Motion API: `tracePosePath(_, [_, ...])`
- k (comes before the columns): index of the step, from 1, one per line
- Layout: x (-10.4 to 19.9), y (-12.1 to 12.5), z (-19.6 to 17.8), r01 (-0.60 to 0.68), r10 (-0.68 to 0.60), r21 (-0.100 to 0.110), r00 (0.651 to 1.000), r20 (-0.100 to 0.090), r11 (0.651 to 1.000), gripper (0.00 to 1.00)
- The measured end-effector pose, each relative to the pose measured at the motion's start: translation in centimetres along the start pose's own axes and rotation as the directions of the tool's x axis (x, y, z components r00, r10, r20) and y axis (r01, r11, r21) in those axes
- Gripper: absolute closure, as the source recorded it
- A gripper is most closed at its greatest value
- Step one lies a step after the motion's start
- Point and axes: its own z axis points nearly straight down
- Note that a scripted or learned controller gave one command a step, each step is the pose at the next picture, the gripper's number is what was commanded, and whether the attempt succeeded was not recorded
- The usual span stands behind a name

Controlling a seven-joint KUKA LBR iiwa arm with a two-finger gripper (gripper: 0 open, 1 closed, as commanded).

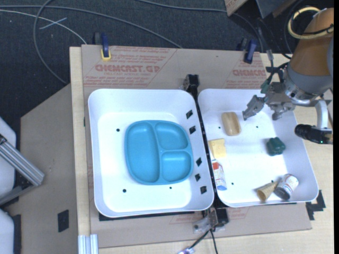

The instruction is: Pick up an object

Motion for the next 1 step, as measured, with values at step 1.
tracePosePath(1, [0.02, 0.3, -0.72, 0.003, -0.003, -0.013, 1.0, 0.002, 1.0, 0.0])
